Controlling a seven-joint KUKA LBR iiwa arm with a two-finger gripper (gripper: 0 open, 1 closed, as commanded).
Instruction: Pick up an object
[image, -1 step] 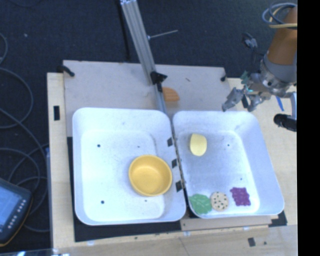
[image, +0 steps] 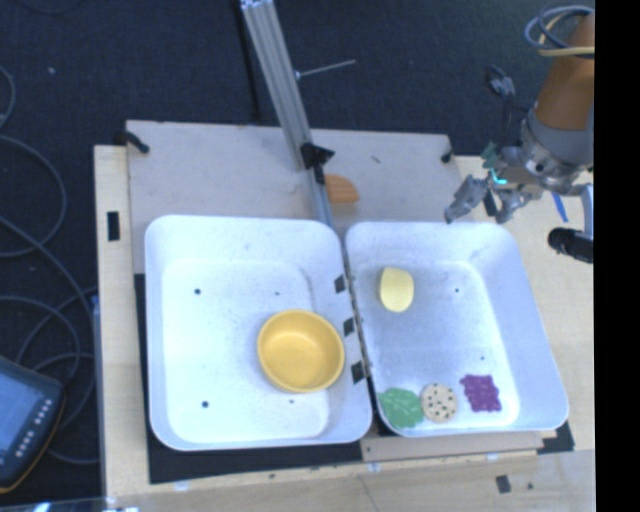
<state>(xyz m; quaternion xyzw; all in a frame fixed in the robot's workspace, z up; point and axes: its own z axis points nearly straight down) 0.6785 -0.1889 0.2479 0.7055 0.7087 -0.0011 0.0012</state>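
My gripper (image: 482, 203) hangs above the far right corner of the right bin (image: 520, 270), its two fingers spread apart with nothing between them. In that bin a pale yellow oval piece (image: 396, 289) lies near the left wall. Along the bin's near edge sit a green leafy piece (image: 401, 406), a round cookie (image: 438, 401) and a purple piece (image: 481, 392). A yellow bowl (image: 299, 350) stands upright in the left bin (image: 180, 300), towards its right side. All of these lie well away from the gripper.
A slanted metal rail (image: 285, 95) runs from the top of the view down to the gap between the bins. A small orange object (image: 341, 189) lies on the bench behind the bins. Cables and a tablet (image: 22, 415) lie on the floor at left.
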